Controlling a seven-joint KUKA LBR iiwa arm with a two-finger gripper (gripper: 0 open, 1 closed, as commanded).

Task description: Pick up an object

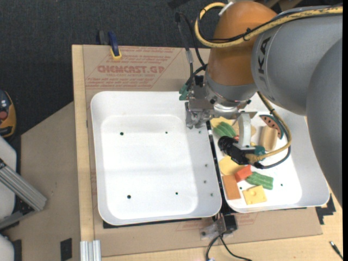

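**Gripper parked at the bin seam, risk of a miss or a snag**

The gripper (194, 118) is hanging at the seam where the left bin (147, 162) and the right bin (296, 185) are meeting, toward the far end, under the orange band of the arm (293, 58). Open or closed: cannot tell, as the wrist body is shadowing it. Nothing is showing as gripped.

The candidate things are all lying in the right bin. A green piece (225, 129) is sitting just beside the gripper. A tan cylinder (266, 138) and a brown curved piece (276, 125) are lying further right. A red block (243, 173), an orange flat piece (231, 188), a second green piece (261, 179) and a yellow block (254, 196) are crowding together at the near end.

Risks, as I am judging them:
- If it is descending from where it hangs, the gripper is likely landing on the bin walls rather than on an object, and closing on nothing.
- In the near cluster the pieces are touching or overlapping, so a grasp there could be shoving a neighbour aside or pinching two and dropping both.
- The orange flat piece is lying low against the floor, offering little to grip.

Hard to make out:
- The arm is covering the far right part of the right bin, so anything under it is hidden.
- Wrist hardware is partly covering the green piece.
- The brown curved piece is too small to identify.
- The worktop (136, 64) is cut off at the right.
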